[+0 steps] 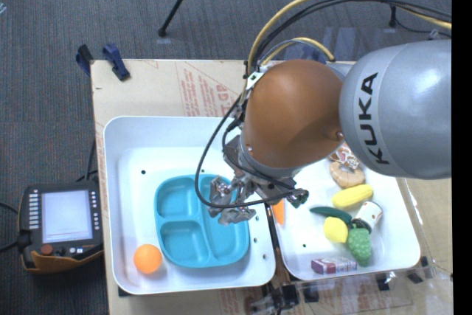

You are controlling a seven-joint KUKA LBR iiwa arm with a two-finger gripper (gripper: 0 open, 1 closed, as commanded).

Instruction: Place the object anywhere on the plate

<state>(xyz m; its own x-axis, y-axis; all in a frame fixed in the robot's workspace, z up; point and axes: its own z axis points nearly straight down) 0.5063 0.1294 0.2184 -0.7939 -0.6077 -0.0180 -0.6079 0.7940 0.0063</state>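
Two shallow white bins sit side by side on the bench, the left bin [118, 158] holding a blue divided plate [193, 229] and the right bin [409, 232] holding a cluster of toy foods. The grey KUKA arm [398, 111] reaches in from three o'clock, its orange band [291, 114] bulging over the seam between the bins, and the gripper [230, 203] hangs over the plate's three o'clock edge. Whether anything sits between its metal parts cannot be told from this angle. An orange ball [147, 258] lies on the left bin's floor at about seven o'clock from the plate, just beside its rim and apart from the gripper. An orange carrot-like piece [278, 212] shows at the seam between the bins, just at four o'clock from the gripper. In the right bin, a yellow banana [352, 196] lies near a round cookie [346, 172] at its twelve o'clock, with a lemon [335, 230], green grapes [359, 245] and a small can [369, 214] grouped toward five o'clock, and a small flat box [333, 265] near the front wall. A teach pendant [63, 221] rests on the floor at nine o'clock from the bench.
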